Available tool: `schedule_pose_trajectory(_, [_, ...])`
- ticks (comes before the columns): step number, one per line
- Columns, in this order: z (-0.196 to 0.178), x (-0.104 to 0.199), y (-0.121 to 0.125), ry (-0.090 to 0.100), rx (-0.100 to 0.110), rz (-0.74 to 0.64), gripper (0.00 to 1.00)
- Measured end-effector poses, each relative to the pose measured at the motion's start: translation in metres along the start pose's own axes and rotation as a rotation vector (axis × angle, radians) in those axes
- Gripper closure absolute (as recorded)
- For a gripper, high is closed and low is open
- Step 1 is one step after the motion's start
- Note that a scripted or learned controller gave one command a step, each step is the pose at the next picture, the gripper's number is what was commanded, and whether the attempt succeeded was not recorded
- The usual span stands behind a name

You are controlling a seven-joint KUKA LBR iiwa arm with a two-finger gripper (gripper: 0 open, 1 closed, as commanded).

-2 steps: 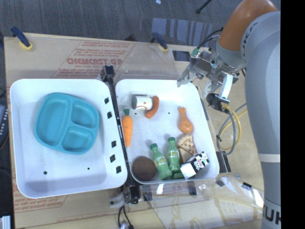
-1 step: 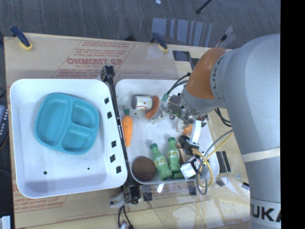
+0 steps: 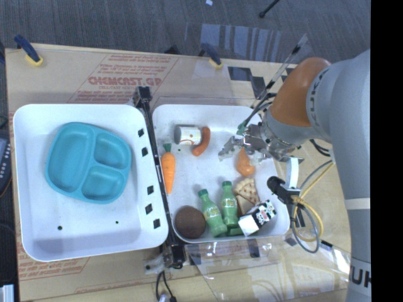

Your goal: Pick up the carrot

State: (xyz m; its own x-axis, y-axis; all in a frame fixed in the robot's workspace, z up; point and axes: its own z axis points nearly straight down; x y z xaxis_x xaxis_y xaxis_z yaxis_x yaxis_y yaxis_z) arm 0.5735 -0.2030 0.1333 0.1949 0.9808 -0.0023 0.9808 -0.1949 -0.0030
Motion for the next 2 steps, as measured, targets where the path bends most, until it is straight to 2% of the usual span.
schedule_pose_trajectory(1, [0.036, 0.01, 0.028, 0.004, -0.012, -0.103, 0.0])
schedule_pose_trajectory(2, [0.039, 0.005, 0.009, 0.003, -0.004, -0.306, 0.0])
